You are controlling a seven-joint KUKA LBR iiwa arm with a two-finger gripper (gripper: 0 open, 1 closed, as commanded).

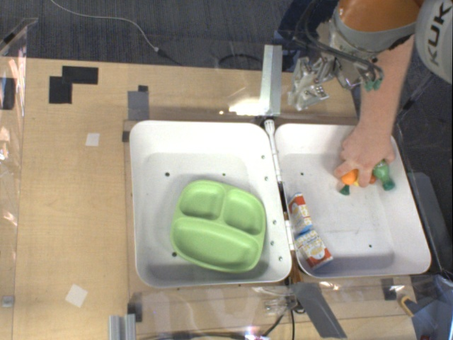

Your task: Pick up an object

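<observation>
My gripper [308, 88] hangs high over the back rim of the right bin [368, 250], near the divider between the bins, with the orange-banded wrist above it. A small red and white carton [308, 231] lies along the right bin's left wall. A person's hand [366, 154] reaches into that bin from the back and rests on a small orange piece [347, 180] and a green piece [385, 175]. A green divided plate [220, 225] lies in the left bin [152, 190].
The person's forearm [384, 83] runs from the arm's side down into the right bin, close beside my gripper. A metal post [272, 80] stands at the back between the bins. The wooden bench [64, 211] extends to the left.
</observation>
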